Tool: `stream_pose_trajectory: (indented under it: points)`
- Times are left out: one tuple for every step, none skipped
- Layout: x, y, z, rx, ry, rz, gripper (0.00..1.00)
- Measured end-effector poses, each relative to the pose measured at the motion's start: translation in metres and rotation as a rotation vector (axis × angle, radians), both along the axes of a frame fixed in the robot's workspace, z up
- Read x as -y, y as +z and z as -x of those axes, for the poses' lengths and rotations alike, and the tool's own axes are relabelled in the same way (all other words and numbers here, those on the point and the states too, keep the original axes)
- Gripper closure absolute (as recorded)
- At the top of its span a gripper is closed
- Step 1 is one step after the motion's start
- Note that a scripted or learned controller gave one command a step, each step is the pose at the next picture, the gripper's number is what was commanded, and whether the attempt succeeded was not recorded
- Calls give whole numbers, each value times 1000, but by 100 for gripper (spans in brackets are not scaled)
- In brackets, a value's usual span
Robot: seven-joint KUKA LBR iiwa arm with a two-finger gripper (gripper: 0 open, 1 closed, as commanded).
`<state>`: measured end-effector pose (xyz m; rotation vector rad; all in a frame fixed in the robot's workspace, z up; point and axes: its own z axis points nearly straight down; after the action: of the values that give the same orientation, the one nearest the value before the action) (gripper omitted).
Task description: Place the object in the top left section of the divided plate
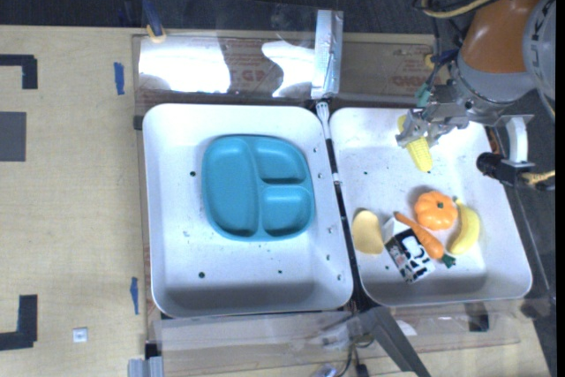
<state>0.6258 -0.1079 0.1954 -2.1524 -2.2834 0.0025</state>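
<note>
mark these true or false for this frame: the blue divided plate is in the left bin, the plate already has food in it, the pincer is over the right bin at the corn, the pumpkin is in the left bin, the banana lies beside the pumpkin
1. The blue divided plate is in the left bin. True.
2. The plate already has food in it. False: its sections show bare blue.
3. The pincer is over the right bin, at the yellow corn. True.
4. The orange pumpkin is in the left bin. False: it sits in the right bin.
5. The banana lies beside the pumpkin. True, on its right in the camera view.
</note>
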Motion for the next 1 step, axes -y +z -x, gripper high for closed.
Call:
stream_pose_trajectory:
  points:
    - [-4, -101, 9, 6, 78, 1, 100]
